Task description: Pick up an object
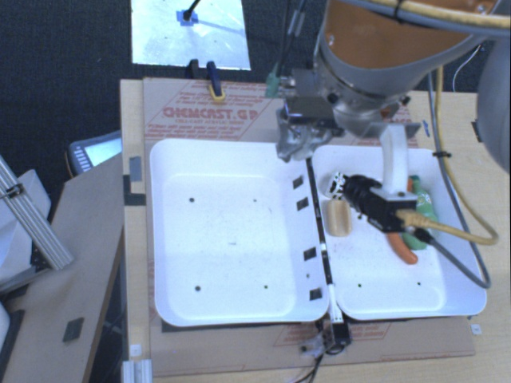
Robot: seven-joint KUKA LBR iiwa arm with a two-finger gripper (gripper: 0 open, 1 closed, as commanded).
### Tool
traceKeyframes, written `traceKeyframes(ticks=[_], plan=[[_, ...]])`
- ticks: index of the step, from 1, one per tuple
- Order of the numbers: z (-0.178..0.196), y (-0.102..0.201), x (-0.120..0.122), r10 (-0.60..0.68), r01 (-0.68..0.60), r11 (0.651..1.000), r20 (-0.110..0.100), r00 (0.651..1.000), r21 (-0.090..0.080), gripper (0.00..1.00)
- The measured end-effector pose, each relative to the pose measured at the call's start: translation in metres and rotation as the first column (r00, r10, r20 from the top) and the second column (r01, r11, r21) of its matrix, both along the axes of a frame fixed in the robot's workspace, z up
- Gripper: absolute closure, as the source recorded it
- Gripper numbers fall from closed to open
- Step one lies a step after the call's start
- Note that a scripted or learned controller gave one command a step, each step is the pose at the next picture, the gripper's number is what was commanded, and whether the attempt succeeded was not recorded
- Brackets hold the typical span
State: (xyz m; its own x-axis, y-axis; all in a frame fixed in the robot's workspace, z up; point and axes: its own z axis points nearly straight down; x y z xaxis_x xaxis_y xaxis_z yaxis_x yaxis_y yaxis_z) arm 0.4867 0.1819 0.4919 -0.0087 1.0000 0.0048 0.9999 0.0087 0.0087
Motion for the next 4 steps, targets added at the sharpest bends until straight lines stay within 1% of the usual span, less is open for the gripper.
traceKeyframes(ticks=[1, 2, 4], plan=[[0.0453, 0.0556, 0.0586, 0.000, 0.000, 1.000, 0.000, 1.000, -0.001, 1.00], [0.0429, 0.0525, 0.0567, -0.003, 0.003, 1.000, -0.007, 1.000, -0.004, 0.00], [0.0429, 0.0525, 0.0567, -0.003, 0.003, 1.000, -0.007, 1.000, -0.004, 0.00]])
